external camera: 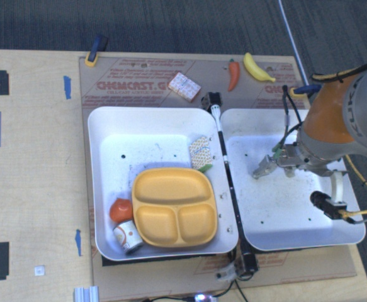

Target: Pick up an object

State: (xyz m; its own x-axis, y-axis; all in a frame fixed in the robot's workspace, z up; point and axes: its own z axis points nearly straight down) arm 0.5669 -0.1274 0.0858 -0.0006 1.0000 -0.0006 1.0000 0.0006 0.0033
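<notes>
Claw (265, 167): low over the right bin (277, 231), in its left-middle part, well in from the bin's rims. Open or closed: cannot tell from this angle. Nothing visibly gripped.

Arm (340, 118): enters from the right, orange band above the wrist, bent down over the right bin's upper right part.

Left bin (107, 143): holds all the loose things in the bins.
- Yellow divided plate (174, 206), three compartments, lies flat in the lower right part and takes up much of the floor.
- Red round thing (121, 210), just beside the plate's left edge, near the bin's left wall.
- Small white-and-orange item (127, 235), right below the red round thing and against the plate's lower left corner. What it is: cannot tell.
- Patterned yellow-white piece (200, 151), at the plate's upper right corner, close to the bin's right wall; a bit of green shows at its lower edge.

All four are well apart from the claw, across the wall between the two bins.

Behind the bins, on the brown board (139, 80): a small printed packet (184, 86), a red chili (233, 75) and a toy banana (257, 68), the last two near each other. A blue-and-yellow clamp (95, 49) sits at the board's far left corner.

Surface (32, 168): pale wood, with black and blue tape marks on the left.
</notes>
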